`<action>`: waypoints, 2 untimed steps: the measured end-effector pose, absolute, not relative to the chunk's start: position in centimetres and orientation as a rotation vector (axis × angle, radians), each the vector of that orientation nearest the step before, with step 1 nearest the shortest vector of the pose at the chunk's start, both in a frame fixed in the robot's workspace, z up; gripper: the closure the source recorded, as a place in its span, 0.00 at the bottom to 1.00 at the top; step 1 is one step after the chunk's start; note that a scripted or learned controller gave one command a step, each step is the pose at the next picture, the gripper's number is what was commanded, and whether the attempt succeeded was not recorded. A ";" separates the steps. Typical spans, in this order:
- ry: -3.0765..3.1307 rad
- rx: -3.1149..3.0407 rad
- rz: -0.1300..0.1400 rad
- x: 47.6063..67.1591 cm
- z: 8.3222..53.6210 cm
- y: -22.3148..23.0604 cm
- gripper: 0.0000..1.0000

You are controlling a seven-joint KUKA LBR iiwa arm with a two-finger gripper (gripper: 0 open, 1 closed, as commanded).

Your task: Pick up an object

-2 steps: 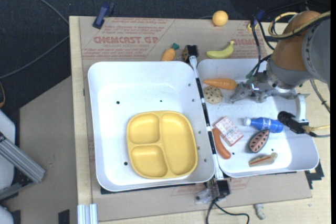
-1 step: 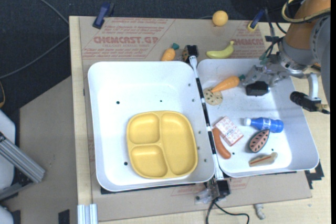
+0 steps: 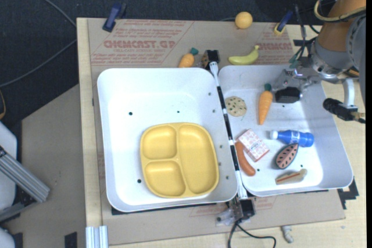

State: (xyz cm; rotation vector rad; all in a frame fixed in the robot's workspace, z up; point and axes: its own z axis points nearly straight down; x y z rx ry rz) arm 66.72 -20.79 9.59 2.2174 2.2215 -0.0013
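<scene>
**op_remote:** From my feed, the gripper (image 3: 289,89) is low over the back of the right bin (image 3: 331,154), near its far rim. Can't tell from this slanted view what the tips are doing; there's a dark blob right under them, too murky to name.

**binwatcher:** What's nearest it?

**op_remote:** The carrot (image 3: 264,105), just left of the gripper, lying roughly upright in the frame. Further left is a cookie (image 3: 235,105), close to the divider between the bins. Toward the front: a blue bottle (image 3: 293,137), a pink patterned box (image 3: 254,144), a sausage (image 3: 244,158) along the divider, a dark oval thing (image 3: 286,155) and a brown stick-like piece (image 3: 290,176). All apart from the gripper.

**binwatcher:** Room to move?

**op_remote:** The right side of that bin is bare white floor. The left bin (image 3: 116,125) holds a yellow divided plate (image 3: 179,158), with open floor behind it. Outside the bins, a banana (image 3: 244,57), a small carrot toy (image 3: 187,60) and an orange ball (image 3: 243,20) sit on the board (image 3: 139,43).
</scene>
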 end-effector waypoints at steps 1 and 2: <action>2.223 2.217 0.004 66.8 14.6 -14.9 1.00; 2.225 2.221 0.002 62.7 18.5 -7.8 1.00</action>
